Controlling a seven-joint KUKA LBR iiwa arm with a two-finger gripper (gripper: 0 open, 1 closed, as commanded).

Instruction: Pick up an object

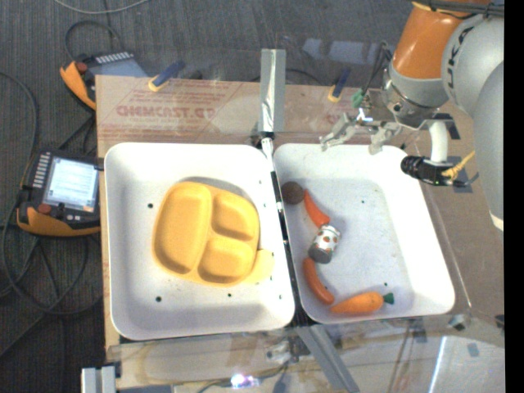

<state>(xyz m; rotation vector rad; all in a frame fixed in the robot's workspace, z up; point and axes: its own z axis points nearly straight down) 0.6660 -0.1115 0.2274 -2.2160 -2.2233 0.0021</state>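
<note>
The right bin (409, 244) holds a small dark ball (291, 191), an orange sausage-shaped piece (316, 210), a little grey and white jar-like toy (325, 244), a second orange sausage (318, 282) and a toy carrot (360, 303) with a green tip. My gripper (354, 132) hangs above the far rim of this bin, well clear of all the toys. Its two pale fingers (334, 136) are spread apart with nothing between them.
The left bin (131, 178) carries a yellow divided plate (208, 232). A metal post (271, 88) rises between the bins at the back. A black fitting (426, 169) juts from the arm over the right bin's far right corner. A handheld controller (61, 191) lies left of the bench.
</note>
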